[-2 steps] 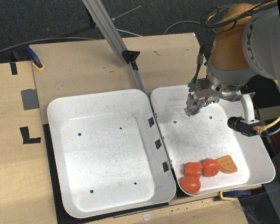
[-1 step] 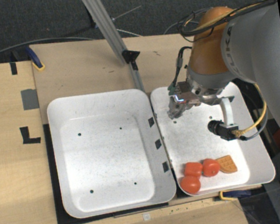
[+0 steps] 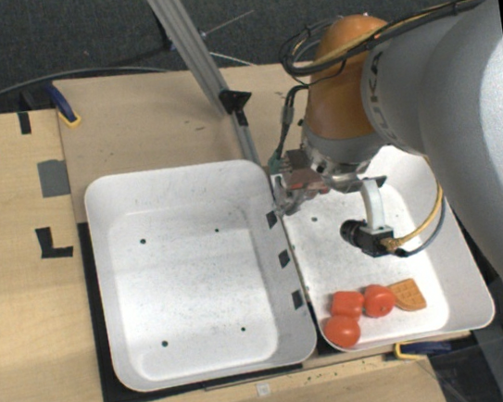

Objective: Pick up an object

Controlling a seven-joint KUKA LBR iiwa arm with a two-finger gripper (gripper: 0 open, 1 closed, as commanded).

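Three small red rounded objects lie close together at the near end of the right bin (image 3: 438, 322): one (image 3: 346, 303) at the left, one (image 3: 379, 301) beside it, and one (image 3: 343, 330) nearest the front wall. An orange-tan flat piece (image 3: 408, 295) lies just right of them. My gripper (image 3: 290, 193) hangs over the far left corner of the right bin, beside the wall shared by the two bins and well behind the objects. I see nothing held in it. The grey arm with its orange band (image 3: 346, 78) covers the bin's far right part.
The left bin (image 3: 111, 263) is bounded by raised white walls. A slanted metal rod (image 3: 197, 54) runs from the top down to the bins' shared far corner. A black fitting with a yellow cable (image 3: 366, 236) hangs from the wrist over the right bin's middle.
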